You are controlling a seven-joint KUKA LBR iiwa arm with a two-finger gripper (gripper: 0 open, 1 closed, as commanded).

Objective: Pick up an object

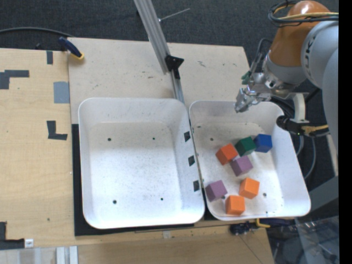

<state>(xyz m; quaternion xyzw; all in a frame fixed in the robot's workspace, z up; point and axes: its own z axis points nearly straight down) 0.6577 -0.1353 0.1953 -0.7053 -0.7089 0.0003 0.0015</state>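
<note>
Looking down on the bench, we see the gripper [242, 104] hanging over the far rim of the right bin [291, 172], with nothing visible in it; we cannot tell how far it is parted. Seven cubes lie in that bin: a blue cube [264, 142], green cube [246, 146], three orange cubes [225, 154] and two purple cubes [241, 165]. Beside it, the left bin [88, 164] touches its left wall.

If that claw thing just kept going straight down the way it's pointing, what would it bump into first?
Most likely bare floor at the far edge of the right bin. The gripper points down there, well short of the green cube and blue cube. Depth is hard to judge.
</note>
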